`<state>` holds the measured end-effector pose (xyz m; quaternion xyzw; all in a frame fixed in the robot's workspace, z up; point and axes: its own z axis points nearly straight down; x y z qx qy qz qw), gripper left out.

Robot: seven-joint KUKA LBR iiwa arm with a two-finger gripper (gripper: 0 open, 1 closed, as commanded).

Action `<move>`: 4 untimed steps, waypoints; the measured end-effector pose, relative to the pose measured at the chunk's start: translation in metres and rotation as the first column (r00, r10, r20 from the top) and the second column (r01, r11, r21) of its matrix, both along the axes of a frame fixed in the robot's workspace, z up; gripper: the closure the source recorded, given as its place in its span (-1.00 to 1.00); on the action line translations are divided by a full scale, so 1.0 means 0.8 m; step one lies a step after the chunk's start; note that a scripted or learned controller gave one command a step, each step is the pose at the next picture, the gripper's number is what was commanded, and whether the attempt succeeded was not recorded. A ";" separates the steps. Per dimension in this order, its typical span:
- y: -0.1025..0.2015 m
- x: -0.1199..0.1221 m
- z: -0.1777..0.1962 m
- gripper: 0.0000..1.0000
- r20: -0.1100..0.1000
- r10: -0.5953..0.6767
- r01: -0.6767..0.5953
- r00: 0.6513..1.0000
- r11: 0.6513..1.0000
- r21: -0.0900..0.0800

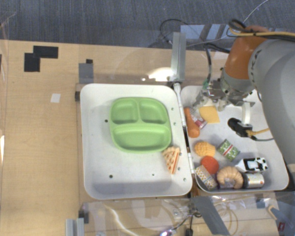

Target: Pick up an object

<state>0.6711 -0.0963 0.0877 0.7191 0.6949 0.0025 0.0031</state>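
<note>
Many small objects lie in the right bin (271,154), and the gripper (212,101) hangs over its far end, just above a yellow cheese slice (209,115). Whether it is released or clenched cannot be told from this slanted view, and no object is seen in its grasp. The nearest candidates are this slice and an orange stick (191,123) just beside it, which lies along the wall (180,107) shared with the left bin (103,171). Both seem risky. The slice is flat and thin, so the gripper would probably close above it, or only scrape it over the bin floor, and come up with nothing. The stick is so close to the wall that one side of the gripper may strike the wall on the way down, or push the stick tighter against it instead of catching it. Nearer the camera the objects are crowded: an orange ball (204,148), a tomato (211,164), a green can (228,150) and a bread roll (229,177) are touching or almost touching. A descent there could land on top of one thing, pinch two together, or knock a neighbour away. In the left bin a green plate (137,124) and a waffle piece (172,159) are well apart from the gripper, so they are unlikely targets now.
</note>
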 end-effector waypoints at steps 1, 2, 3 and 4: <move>0.036 -0.001 0.126 -1.00 0.000 -0.164 0.164 0.986 0.986 0.002; -0.018 -0.064 0.068 -1.00 -0.006 -0.178 0.178 0.984 0.984 0.000; 0.000 -0.025 0.012 -1.00 0.015 -0.059 0.059 0.998 0.998 0.000; 0.003 -0.020 0.030 1.00 0.027 -0.056 0.056 0.998 0.998 0.004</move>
